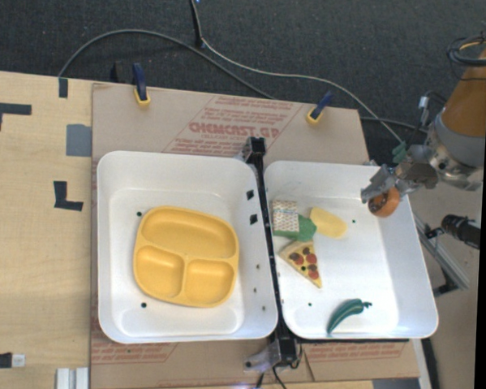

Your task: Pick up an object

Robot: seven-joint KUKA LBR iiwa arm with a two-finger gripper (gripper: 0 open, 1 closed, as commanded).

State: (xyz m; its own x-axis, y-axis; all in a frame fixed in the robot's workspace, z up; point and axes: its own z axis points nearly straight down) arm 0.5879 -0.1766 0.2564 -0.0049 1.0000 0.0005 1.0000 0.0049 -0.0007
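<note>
On the left of the frame, a light wooden counter [29, 243] is seen, with some dark tape marks on it. A sheet of brown cardboard [222, 123] with red print is laid on the counter and is fixed at its upper edge by two clamps with yellow tips.

Two shallow white bins are placed side by side on the cardboard. In the left bin [114, 175], a yellow plate [187, 256] with three compartments is lying flat, near the middle of the bin.

In the right bin [401, 287], several small things are found. A small checked packet [284, 212] is located in the upper left part of this bin, and a green piece [298, 227] is touching it from below. Just to the right of them, a pale yellow oval thing [331, 223] is lying. Below these, a toy pizza slice [304, 261] is placed, with its point directed to the lower right. A green pepper [346, 314] is lying near the lower edge of the bin, well apart from the others.

At the right of the frame, the grey arm with the orange band [467, 96] is reaching in. The pincer [383, 194] is located above the upper right edge of the right bin, and a small orange object [384, 203] is pinched between its fingers, raised above the bin floor.
</note>
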